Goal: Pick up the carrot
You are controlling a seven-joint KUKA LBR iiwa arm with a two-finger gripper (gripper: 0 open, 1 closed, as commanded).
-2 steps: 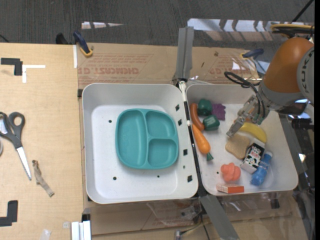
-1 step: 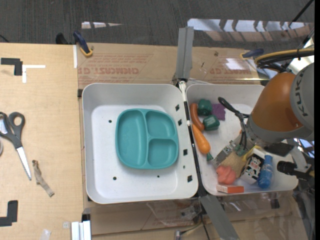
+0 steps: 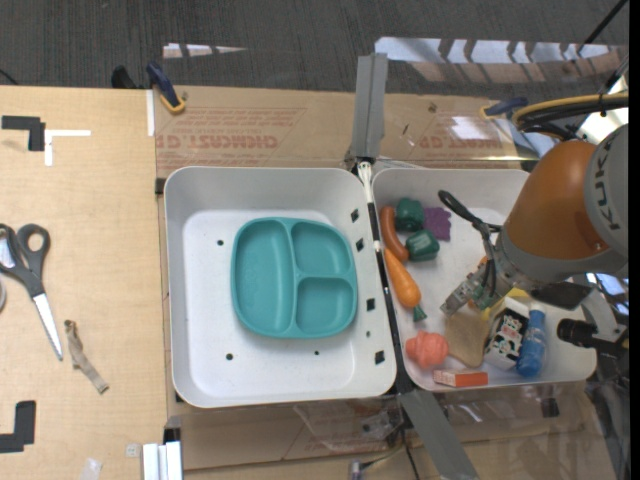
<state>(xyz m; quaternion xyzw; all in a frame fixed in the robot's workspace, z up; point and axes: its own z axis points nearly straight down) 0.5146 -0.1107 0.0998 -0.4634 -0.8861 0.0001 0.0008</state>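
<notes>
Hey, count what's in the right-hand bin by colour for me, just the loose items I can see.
Orange: 1, the carrot
Green: 2, the blocks and
Purple: 1, the piece
Pink: 1, the ball
Tan: 1, the wedge
Red: 1, the bar
Blue: 1, the bottle
White: 1, the printed box
Total: 9. The arm covers part of the bin, so more may be hidden.

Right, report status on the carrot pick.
End effector low in right white bin, holding nothing visible. Orange tapered carrot lies free by the left wall. Small red-orange sausage touches its upper end.
</notes>
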